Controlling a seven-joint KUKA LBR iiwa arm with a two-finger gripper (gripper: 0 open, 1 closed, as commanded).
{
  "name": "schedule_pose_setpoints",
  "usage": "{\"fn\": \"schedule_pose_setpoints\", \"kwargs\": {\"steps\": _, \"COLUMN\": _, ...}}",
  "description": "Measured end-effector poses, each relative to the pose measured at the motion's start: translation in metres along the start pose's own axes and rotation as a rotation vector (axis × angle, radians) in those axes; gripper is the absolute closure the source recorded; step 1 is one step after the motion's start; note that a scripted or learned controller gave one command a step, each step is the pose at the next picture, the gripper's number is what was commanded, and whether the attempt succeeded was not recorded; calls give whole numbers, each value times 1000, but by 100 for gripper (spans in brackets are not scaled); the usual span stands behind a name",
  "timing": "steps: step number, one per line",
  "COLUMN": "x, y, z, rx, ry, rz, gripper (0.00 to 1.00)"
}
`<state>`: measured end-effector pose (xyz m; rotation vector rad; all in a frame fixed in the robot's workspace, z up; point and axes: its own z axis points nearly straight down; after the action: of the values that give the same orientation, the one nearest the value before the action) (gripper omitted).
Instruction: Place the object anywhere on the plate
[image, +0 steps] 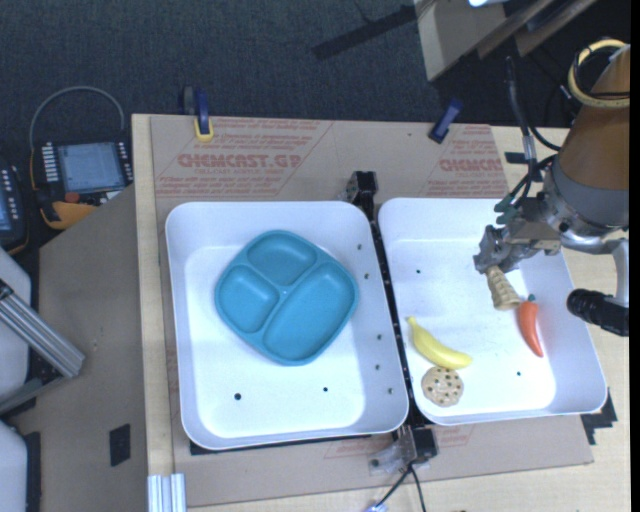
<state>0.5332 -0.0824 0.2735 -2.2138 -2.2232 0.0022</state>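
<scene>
Two white bins sat side by side on the tabletop (150, 300). At the near edge of the right bin (570, 395) lay a round cookie (442, 386) with dark chips. Just behind it, almost touching, was a yellow banana (437, 346). An orange carrot (530, 327) with a green tip lay to the right of the banana, well apart from it.

A little farther back, a tan, cone-shaped thing (503, 289) stuck out from under the claw (500, 262), with its far end at the claw tips. The carrot was just beside it. I could not tell how far open the claw was, or if it really had hold of the tan thing. The grey arm (590, 190) came in from the right, with its orange band (598, 125) higher up.

In the left bin (190, 390) sat the blue plate (286, 296). It had three parts and nothing lay on it. Small black clips (362, 185) held the bins together in the middle.

Behind the bins, the brown board under them had red writing that read "CHEMCAST" (238, 159). A yellow clamp (203, 122) and a blue clamp (444, 120) gripped the far edge of the board.

Far off on the left, a small screen (88, 165) with a cable sat on the dark floor (280, 50).
</scene>
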Motion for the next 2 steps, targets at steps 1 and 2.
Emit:
{"fn": "schedule_pose_setpoints", "kwargs": {"steps": 1, "x": 60, "y": 3, "z": 4, "rx": -1, "ry": 1, "rz": -2, "gripper": 100}}
{"fn": "schedule_pose_setpoints", "kwargs": {"steps": 2, "x": 114, "y": 13, "z": 11, "rx": -4, "ry": -1, "rz": -1, "gripper": 100}}
